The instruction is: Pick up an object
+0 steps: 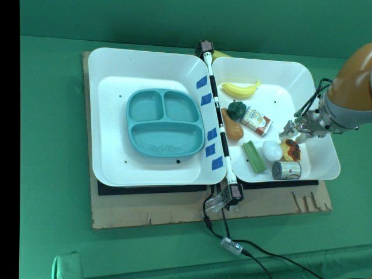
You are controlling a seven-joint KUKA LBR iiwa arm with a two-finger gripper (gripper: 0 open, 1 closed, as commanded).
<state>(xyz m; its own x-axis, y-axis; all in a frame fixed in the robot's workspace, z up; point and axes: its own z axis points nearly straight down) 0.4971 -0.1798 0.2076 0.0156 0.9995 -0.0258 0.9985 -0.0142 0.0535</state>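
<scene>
Left bin [110, 97] holds a teal divided plate [165, 123]. Right bin [317, 158] holds the clutter. Arm [353, 92] reaches in from right, gripper [293, 133] low over the bin's right side, just above a red-yellow toy [292, 150]; grip state cannot tell. Beside that toy: white egg [271, 150], tin can [286, 170], green stick [254, 156]. Farther left: banana [240, 88], small printed box [256, 121], dark green broccoli [236, 110], orange carrot [232, 127].

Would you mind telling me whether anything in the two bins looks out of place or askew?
Nothing looks spilled or damaged. The teal divided plate lies flat in the left bin. In the right bin the silver can lies on its side among loosely scattered toy foods.
</scene>
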